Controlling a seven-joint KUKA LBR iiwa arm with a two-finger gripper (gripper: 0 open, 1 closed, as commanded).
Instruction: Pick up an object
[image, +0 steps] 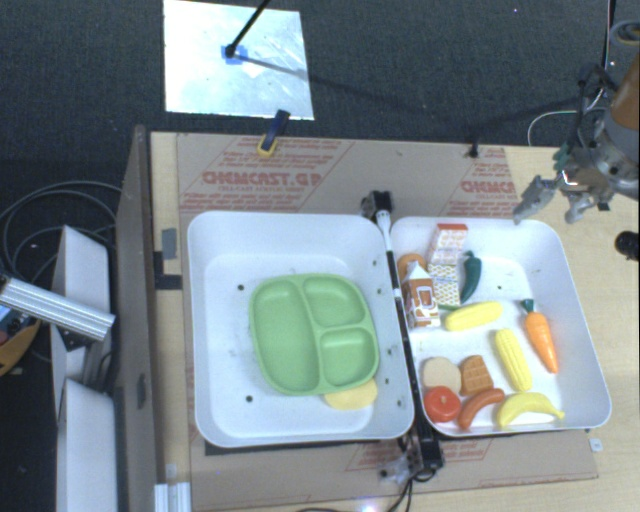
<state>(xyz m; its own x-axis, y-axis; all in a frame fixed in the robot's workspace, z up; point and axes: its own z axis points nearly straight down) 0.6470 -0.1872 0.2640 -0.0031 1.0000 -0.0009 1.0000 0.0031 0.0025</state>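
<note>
The right bin (575, 330) holds several toy foods: an orange carrot (541, 338), a corn cob (513, 358), a banana (528, 407), a red sausage (478, 406), a tomato (441, 402), a yellow lemon-like piece (471, 316), a dark green pepper (470, 275), a small milk carton (421, 296) and a red-and-white box (448, 248). My gripper (555, 203) hangs over the bin's far right corner, above the rim and away from the foods. Its two fingers stand spread apart with nothing between them.
The left bin (215, 300) carries a green divided plate (313, 332) with a pale yellow piece (350, 397) poking out at its near edge. A black clamp (380, 206) sits where the bins meet. Cardboard (300, 175) lies under both bins.
</note>
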